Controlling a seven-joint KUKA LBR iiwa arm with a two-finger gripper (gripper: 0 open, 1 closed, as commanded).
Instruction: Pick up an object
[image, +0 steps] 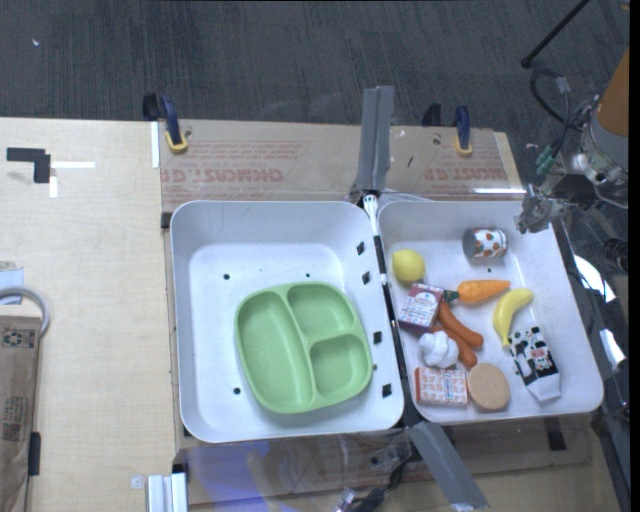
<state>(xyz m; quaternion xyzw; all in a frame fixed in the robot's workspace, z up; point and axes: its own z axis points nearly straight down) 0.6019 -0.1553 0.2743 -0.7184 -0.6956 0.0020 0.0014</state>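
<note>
Plainly, no single object is fixed by the task, but the nearest candidate is the small can (485, 243), lying on its side in the far part of the right bin (575, 300). It lies just left of the claw (533, 212) and a little nearer the camera. The claw hangs at that bin's far right corner, over the rim; whether it is spread or pressed together cannot be told at this size, and nothing shows between its tips.

Further out in the same bin lie a lemon (408, 265), an orange carrot (482, 291) with its long axis running left to right, and a banana (510, 313) whose curve runs roughly away from the camera. Nearer the front are a milk carton (535, 359), a round biscuit-coloured disc (489, 386) and a garlic bulb (437, 348).

The left bin (200, 300) holds a green divided plate (303, 346), well apart from the claw. By my reading, the reach has not begun, and a short move left and down would meet the can first.
</note>
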